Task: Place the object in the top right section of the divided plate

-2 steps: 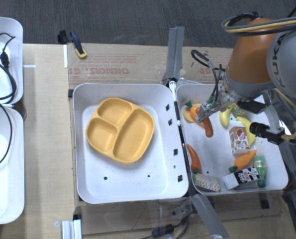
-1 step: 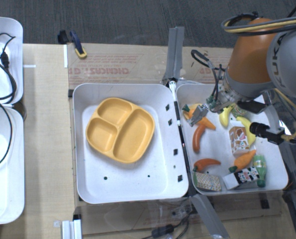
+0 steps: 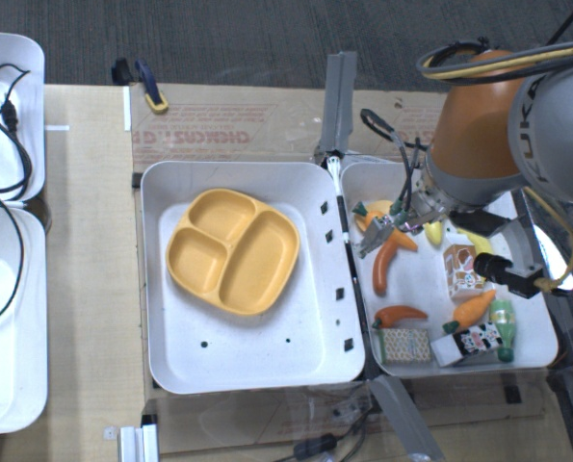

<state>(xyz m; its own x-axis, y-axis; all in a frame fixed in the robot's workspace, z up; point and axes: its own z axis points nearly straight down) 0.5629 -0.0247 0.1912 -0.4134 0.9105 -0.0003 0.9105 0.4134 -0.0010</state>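
We see the yellow divided plate (image 3: 233,250) lying in the left bin (image 3: 161,287), centre of the frame. The gripper (image 3: 394,227) hangs low over the right bin (image 3: 546,349), just above an orange sausage (image 3: 386,257) among other toy foods. We cannot tell how its grip stands or whether it holds anything.

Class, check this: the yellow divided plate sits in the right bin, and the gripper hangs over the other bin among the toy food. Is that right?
Not quite. The camera view shows the plate in the left bin, not the right. The rest stands: the gripper hangs over the other bin, among the toy food.
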